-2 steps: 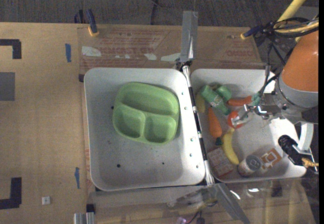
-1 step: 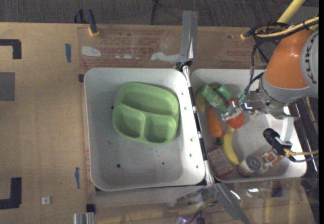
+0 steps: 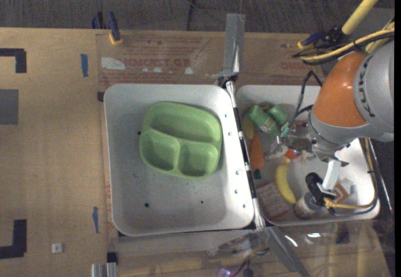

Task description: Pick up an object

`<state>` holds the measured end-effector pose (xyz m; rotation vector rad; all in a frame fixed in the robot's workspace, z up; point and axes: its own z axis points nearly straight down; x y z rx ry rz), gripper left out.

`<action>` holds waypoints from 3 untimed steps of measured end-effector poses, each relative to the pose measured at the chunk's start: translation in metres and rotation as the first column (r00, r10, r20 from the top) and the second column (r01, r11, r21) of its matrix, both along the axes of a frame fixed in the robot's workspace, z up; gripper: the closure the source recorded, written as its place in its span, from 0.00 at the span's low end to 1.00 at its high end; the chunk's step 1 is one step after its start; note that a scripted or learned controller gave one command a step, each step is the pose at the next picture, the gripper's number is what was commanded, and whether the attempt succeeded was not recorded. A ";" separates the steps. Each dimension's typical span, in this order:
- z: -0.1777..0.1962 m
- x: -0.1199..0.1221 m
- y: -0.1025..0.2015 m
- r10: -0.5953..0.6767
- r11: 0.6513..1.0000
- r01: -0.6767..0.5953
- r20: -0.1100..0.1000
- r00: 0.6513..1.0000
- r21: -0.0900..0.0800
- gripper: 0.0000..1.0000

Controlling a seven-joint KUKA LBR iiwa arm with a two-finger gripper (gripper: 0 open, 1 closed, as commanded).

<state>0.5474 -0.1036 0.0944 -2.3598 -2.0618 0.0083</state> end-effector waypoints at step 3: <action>0.087 -0.003 0.047 -0.033 0.999 0.033 0.002 0.999 -0.003 1.00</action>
